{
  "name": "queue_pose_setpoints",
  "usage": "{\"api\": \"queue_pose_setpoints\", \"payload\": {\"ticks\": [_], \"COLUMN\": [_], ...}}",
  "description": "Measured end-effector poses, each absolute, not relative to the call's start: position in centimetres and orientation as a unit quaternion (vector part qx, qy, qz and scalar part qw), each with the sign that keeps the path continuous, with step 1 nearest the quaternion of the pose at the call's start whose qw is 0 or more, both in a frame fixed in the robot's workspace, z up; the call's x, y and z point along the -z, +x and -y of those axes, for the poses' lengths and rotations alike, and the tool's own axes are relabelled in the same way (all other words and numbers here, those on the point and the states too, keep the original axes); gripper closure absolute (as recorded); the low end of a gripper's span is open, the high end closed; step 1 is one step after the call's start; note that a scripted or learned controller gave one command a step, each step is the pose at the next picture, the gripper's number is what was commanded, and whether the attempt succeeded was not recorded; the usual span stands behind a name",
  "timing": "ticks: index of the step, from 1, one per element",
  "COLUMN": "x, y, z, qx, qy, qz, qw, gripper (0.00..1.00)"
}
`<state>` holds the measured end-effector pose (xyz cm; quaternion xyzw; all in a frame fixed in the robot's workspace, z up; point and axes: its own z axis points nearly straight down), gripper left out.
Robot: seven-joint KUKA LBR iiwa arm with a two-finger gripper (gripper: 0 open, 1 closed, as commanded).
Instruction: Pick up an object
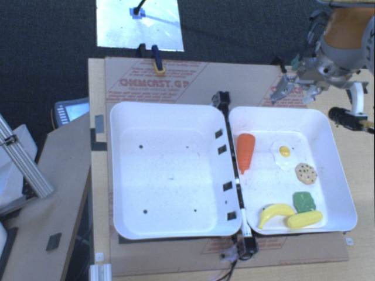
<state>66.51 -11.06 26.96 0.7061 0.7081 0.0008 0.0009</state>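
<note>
My jaws (287, 89) hang above the bench at about 1 o'clock, just outside the far rim of the right bin (337, 157), and whether they are released or clenched I cannot tell. They carry nothing — the approach step is not yet begun. Inside that bin lie 6 things: a carrot (245, 151) at 9 o'clock, a fried egg (284, 153) near the middle, a cookie (306, 172), and at 6 o'clock a green piece (303, 201), a banana (274, 212) and a yellow corn cob (304, 219). The carrot lies apart from the others, so I judge it the easiest; next I must move over it and descend.
</note>
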Motion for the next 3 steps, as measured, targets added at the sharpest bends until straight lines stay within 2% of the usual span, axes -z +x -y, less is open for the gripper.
{"api": "queue_pose_setpoints", "payload": {"ticks": [1,2,3], "x": [-45.7,-45.7,-54.1], "y": [67.0,66.9,66.8], "z": [1.2,1.8,-1.0], "qx": [-0.0089,-0.0021,-0.0045], "qy": [0.702,0.704,0.704], "qz": [-0.712,-0.71,-0.71], "qw": [0.007,0.003,0.004], "gripper": [0.0,1.0,1.0]}}
